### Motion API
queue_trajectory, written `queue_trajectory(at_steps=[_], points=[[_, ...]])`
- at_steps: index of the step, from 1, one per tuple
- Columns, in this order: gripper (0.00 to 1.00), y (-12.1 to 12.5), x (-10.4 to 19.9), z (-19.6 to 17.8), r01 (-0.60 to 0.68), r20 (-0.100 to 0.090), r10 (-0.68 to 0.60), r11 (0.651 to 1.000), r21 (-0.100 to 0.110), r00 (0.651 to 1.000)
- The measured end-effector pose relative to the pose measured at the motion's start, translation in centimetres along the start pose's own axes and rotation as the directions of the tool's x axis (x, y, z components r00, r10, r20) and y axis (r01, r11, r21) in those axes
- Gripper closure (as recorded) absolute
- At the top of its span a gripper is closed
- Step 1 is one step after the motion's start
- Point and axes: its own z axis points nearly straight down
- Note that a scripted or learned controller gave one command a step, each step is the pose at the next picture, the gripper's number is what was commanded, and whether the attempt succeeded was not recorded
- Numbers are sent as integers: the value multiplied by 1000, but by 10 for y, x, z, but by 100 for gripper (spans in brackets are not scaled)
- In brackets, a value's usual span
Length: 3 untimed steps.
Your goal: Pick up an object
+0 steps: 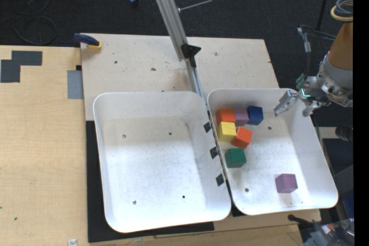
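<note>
On the bench [40, 141], the end effector [294, 102] hovers over the right bin [314, 181], fingers spread wide, holding nothing.

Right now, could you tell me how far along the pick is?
Nothing looks picked yet. The gripper hangs over the right bin's upper right edge with nothing between its fingers. The blocks all sit in that bin: orange, yellow, blue and green clustered at its left, purple alone near the front. Still left: descend on one, close, lift.
</note>
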Motion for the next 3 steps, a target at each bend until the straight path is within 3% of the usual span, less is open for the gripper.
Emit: queue_trajectory(at_steps=[1,3], points=[[0,1,0,-3,3,2,-3,1000,-4,1000],[0,-4,17,118,4,-1,-4,1000,2,1000]])
